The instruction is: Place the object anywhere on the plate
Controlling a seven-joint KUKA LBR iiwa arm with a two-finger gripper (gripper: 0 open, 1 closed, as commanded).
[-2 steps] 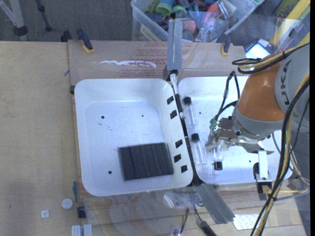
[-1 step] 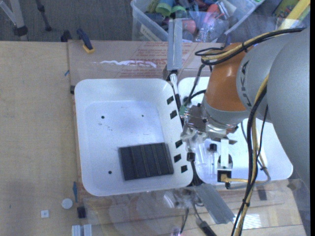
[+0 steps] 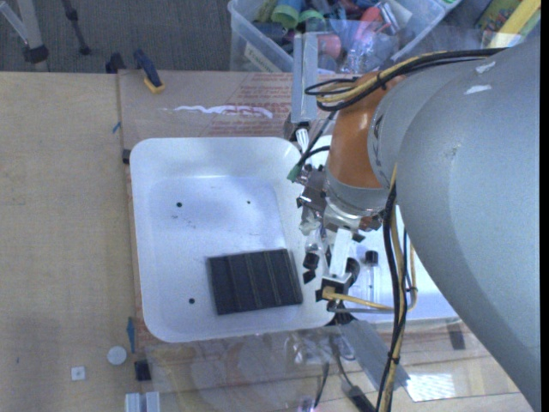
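Slab (image 3: pixel 255 281), dark, ribbed and rectangular, lying flat on the floor of the left bin (image 3: pixel 206 144), in its near right part; taken as the task's piece, though impossible to tell whether meant as object or plate. Long axis running left to right, right end turned slightly toward the far side; grooves running across the short way, near to far, splitting the top into about four bands. Counted: one slab, two white bins, one arm (image 3: pixel 463 144), one gripper (image 3: pixel 330 269), three small dark dots on the left bin's floor. Right bin (image 3: pixel 429 309) mostly covered by the grey arm, just a white strip showing beyond it. Orange band (image 3: pixel 352 144) above the wrist, black and yellow cables looping around it. Gripper hanging over the rim shared by the two bins, just right of the slab's right end; contact with the slab not clear, and open or closed state impossible to tell among the dark parts and cables. Near edge of the slab close to the bin's near wall, right end close to the right wall; wide bare floor to the left and on the far side of it. Outside the bins: clear tub of coloured toys (image 3: pixel 343 15) at the far side, blue clamp (image 3: pixel 150 71) at the far left corner of the board, small round disc (image 3: pixel 117 355) on the bench at near left.
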